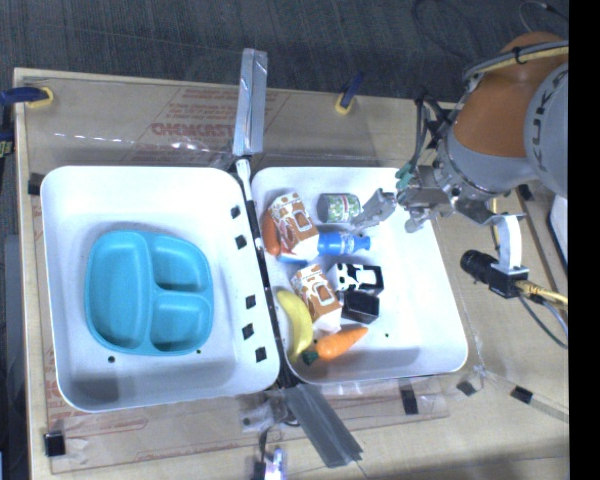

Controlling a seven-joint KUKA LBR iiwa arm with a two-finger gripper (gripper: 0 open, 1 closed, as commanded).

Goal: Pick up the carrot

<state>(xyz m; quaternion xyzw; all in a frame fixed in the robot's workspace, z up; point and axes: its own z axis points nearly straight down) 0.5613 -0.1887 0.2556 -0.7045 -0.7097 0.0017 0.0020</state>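
The orange carrot [338, 344] lies near the front edge of the right bin [435, 308], its green end pointing left toward a yellow banana [298, 323]. My gripper [398, 213] hangs over the back right part of that bin, well behind the carrot and apart from it. Its fingers [376, 207] are spread open with nothing between them. The left finger is close to a grey can [337, 207] and a blue bottle [340, 242].
Two printed cartons [288, 223] [317, 290], a black-and-white object [361, 277] and a black block [360, 307] crowd the right bin's middle, just behind the carrot. The left bin [70, 268] holds a blue divided tray [150, 291].
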